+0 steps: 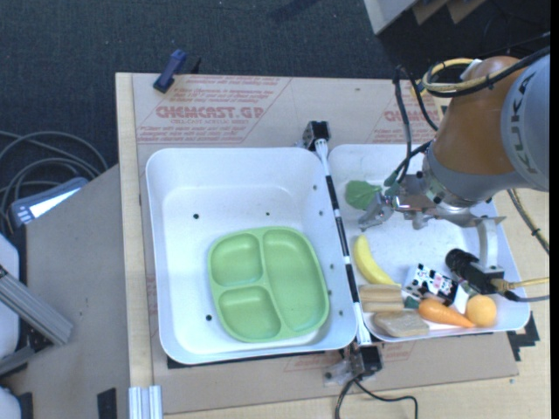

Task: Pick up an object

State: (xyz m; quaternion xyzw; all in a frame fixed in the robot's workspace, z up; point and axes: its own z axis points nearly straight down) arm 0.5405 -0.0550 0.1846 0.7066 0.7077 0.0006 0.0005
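The right bin (384, 157) holds a green leafy piece (358, 193), a yellow banana (371, 263), a tan wooden block (382, 298), a flat beige piece (402, 324), an orange carrot (445, 314), a yellow-orange ball (481, 309) and a small black-and-white toy (431, 281). My gripper (395, 216) hangs over the back half of this bin, just right of the green piece and above the banana. Its fingers are spread open with nothing between them.
The left bin (175, 182) contains a green divided plate (266, 282). A black clip (316, 133) sits at the back of the divider between the bins. A blue object (169, 71) lies on the bench's far left corner.
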